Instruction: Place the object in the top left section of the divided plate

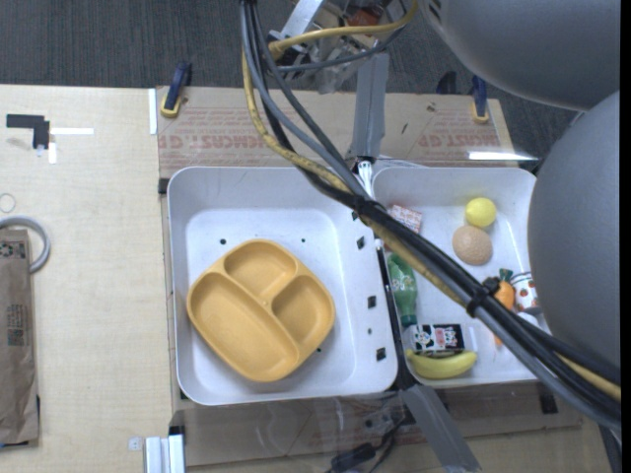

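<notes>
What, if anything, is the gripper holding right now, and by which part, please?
It cannot be told: the arm and its cables cross the right bin, and no object shows between fingers. The divided plate holds nothing.

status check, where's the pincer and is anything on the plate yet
Pincer over the divider between bins, finger state unreadable. Divided plate in left bin, nothing on it. Lemon, banana and other items in right bin. Cables cross the view.

Red print on the cardboard sheet (325, 131) under the bins is upside down and too blurred to read.
</notes>
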Robot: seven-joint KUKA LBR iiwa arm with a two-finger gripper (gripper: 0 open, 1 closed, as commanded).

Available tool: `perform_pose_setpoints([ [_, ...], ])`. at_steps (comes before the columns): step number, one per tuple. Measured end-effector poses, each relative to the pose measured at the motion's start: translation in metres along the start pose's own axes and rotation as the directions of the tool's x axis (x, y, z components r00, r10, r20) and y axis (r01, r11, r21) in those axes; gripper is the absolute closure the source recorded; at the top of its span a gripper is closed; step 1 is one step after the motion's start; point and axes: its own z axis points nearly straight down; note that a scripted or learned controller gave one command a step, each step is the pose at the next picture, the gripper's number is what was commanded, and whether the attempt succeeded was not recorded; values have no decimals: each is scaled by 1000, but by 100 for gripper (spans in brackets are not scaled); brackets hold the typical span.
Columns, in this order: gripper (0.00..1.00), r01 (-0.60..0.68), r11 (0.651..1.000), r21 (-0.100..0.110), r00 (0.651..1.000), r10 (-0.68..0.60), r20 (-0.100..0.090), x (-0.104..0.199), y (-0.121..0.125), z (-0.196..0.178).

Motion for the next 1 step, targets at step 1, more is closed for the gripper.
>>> perform_pose_setpoints([
  [1,0,0,1000,0,1000,0,0,0,0,0],
])
